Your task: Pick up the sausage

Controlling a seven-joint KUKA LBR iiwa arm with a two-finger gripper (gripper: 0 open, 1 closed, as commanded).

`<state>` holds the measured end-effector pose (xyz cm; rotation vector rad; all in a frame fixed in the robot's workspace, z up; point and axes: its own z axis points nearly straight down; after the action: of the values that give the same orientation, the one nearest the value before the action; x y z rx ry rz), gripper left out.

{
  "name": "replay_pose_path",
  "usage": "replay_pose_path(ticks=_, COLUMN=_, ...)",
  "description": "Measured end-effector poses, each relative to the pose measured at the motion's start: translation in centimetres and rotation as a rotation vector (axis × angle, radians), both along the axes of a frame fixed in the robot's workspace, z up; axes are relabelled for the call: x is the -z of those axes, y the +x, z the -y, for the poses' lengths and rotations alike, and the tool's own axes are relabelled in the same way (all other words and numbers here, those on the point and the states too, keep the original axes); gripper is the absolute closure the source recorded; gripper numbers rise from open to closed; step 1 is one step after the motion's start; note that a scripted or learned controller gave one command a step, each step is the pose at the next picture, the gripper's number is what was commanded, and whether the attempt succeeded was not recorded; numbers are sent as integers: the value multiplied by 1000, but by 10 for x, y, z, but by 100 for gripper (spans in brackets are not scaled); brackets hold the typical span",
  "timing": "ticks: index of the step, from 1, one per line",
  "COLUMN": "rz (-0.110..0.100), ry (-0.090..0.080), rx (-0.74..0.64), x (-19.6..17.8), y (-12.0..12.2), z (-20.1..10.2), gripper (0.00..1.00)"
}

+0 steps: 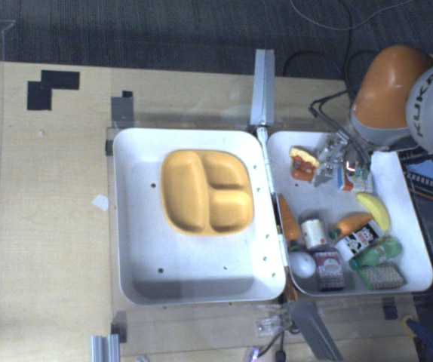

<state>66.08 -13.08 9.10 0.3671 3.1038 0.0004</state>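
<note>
The sausage (352, 222) is a short orange-brown piece lying in the middle of the right bin (420, 266), just left of a yellow banana (375, 210). My gripper (334, 161) hangs over the back part of that bin, up and to the left of the sausage and well apart from it. It sits right beside a red and white food piece (304, 164). The grey arm with its orange band (386, 89) reaches in from the upper right.
A longer orange item (288, 219) lies along the right bin's left wall. A small can (313, 232), white ball (302, 263), dark red can (329, 269), black-and-white carton (358, 239), green bottle (376, 252) and sponge (383, 277) crowd the front. The left bin (137, 277) holds a yellow divided tray (205, 191).
</note>
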Motion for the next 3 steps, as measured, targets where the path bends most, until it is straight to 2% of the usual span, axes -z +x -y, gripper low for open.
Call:
replay_pose_path(ticks=1, rz=-4, ry=-1, rx=-24, x=0, y=-4, z=-33, gripper=100)
replay_pose_path(ticks=2, rz=-10, ry=-9, rx=-60, x=0, y=-1, z=-35, gripper=100)
replay_pose_path(ticks=3, rz=2, ry=-2, rx=-113, x=-1, y=-37, z=-26, gripper=100)
